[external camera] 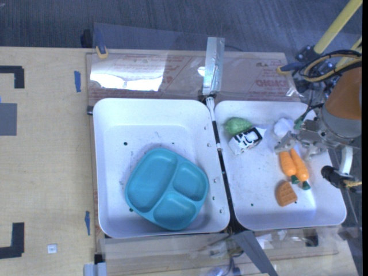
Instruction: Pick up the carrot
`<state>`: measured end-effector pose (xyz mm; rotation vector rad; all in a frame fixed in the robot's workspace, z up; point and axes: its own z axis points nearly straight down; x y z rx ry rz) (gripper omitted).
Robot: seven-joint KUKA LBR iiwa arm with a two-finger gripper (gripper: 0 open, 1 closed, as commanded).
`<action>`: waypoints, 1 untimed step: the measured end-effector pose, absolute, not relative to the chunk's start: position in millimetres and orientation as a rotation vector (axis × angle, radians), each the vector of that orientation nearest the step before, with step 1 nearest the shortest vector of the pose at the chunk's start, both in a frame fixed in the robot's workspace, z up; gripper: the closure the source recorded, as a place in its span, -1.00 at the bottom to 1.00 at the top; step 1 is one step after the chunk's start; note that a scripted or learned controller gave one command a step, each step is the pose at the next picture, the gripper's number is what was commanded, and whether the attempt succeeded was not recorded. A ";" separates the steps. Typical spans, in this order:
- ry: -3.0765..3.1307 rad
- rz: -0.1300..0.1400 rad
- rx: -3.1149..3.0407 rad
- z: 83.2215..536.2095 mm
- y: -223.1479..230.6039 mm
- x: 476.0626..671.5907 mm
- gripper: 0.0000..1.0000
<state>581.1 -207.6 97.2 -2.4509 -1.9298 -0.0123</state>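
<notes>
Carrot lies in the right bin, right at the gripper's tip.

The left bin (109,154) holds a blue tray (167,187); the right bin (259,206) holds the rest. The arm (345,105) reaches in from the right, its gripper (299,140) over the carrot's upper end. The carrot (293,164) runs lengthwise from upper left to lower right, green tip lowest, so it extends down and away from the gripper. Whether the gripper is released or clenched, I cannot tell. A green lump (237,124), a black-and-white carton (247,138) and an orange piece (286,193) lie nearby.
</notes>
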 end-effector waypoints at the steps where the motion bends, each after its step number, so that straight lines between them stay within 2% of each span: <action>1: -1.939 -0.008 -2.466 110.8 -213.8 582.3 1.00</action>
